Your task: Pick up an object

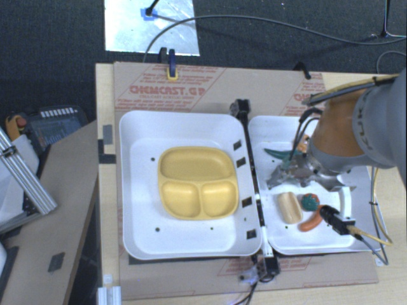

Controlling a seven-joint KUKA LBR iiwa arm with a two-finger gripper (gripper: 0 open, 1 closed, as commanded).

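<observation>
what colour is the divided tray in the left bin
Pale yellow. The divided tray lies in the left bin, plain in the camera view.

Both bins are white: the left bin holds a pale yellow divided tray, and the right bin holds a tan bun, a teal ball, an orange-red sausage and a dark green piece. The arm is grey with an orange band. The worktop is tan board printed with red lettering.
</observation>
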